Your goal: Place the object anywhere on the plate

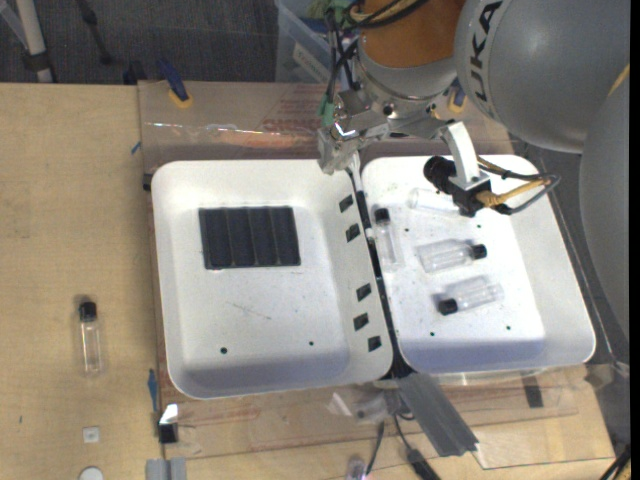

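Nearest the camera, on the bare wooden bench to the left of the bins, lies a small clear vial with a black cap (89, 336), its long axis running toward and away from the viewer; it sits well apart from both bins. Beyond it, the left white shallow bin (190, 358) carries the dark, ribbed rectangular plate (250, 237), which rests flat in the bin's upper-left part and bears nothing. The right white shallow bin (560, 328) holds the candidate objects: one clear black-capped vial (467, 297) nearest the front, cap toward the left; a second clear vial (449, 256) just behind it, cap toward the right; and a third slender clear vial (383, 233) lying beside the dividing wall with its long axis roughly along that wall. A further transparent piece near the bin's back is too faint to identify. Farthest back, the two-finger gripper (340, 153) hangs over the rear end of the divider between the bins; whether its fingers are apart or together cannot be told, and nothing is visible between them. The decisive relation: the vials lie nearward and to the right of the gripper, the slender one closest, while the plate lies nearward and to the left. So a pick in the right bin would likely precede any transfer leftward. Legible writing: the letters "UKA" on the grey arm (540, 48).
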